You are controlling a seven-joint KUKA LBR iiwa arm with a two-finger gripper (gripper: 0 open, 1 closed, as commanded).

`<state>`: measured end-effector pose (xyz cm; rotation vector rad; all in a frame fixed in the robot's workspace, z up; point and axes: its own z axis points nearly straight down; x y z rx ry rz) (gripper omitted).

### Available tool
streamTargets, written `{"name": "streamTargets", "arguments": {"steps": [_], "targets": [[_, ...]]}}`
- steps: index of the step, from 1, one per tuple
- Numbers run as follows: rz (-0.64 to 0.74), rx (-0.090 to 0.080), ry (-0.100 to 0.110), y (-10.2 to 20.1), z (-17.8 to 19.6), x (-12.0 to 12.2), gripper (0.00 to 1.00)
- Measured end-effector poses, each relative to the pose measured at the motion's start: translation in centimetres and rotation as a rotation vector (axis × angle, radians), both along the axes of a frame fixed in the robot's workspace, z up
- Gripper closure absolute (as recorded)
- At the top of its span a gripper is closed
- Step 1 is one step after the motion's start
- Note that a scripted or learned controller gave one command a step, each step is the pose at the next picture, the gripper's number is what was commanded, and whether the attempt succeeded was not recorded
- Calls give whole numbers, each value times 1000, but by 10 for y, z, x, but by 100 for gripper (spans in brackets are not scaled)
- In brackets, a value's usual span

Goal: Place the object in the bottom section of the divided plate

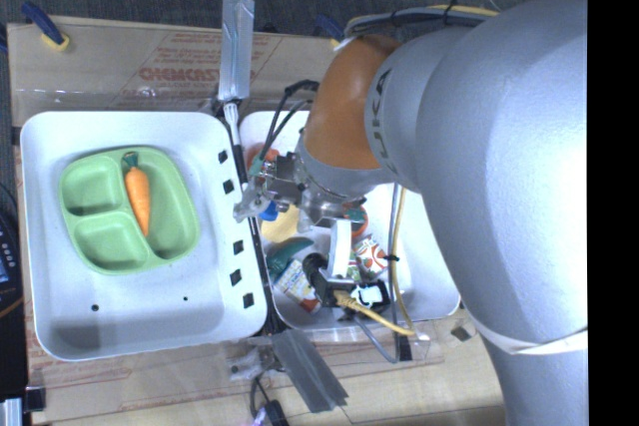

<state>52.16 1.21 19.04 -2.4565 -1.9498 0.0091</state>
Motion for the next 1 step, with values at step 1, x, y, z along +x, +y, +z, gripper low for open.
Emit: {"name": "streamTargets", "arguments": {"steps": [1], "targets": [[-327, -1, 2, -15, -1, -16, 0]]}}
